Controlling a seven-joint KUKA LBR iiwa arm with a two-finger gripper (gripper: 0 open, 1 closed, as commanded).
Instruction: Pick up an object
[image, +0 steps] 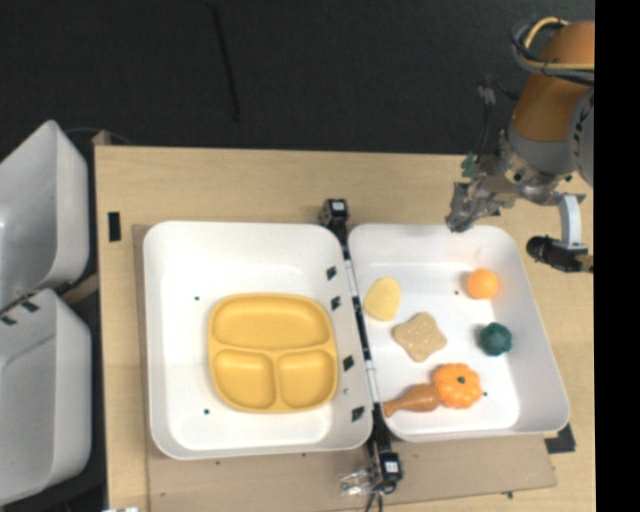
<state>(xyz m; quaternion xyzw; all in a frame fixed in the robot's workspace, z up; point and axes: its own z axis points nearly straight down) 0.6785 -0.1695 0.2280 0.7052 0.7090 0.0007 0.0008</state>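
The right bin (520, 400) holds several toy foods: a pale yellow oval piece (382, 298), a tan cracker-like square (418, 337), a small orange ball (482, 284), a dark green lump (494, 339) and an orange gourd with a brown neck (444, 389). My gripper (463, 215) hangs above the back rim of the right bin, up and to the right of the yellow piece, with nothing seen in it. The arm's grey wrist and orange band rise behind it at the upper right.
The left bin (170, 300) carries a yellow divided tray (272, 351). A black clip (334, 211) sits where the two bins meet at the back. White casings stand at the far left edge (35, 230). Bare wooden bench surrounds the bins.
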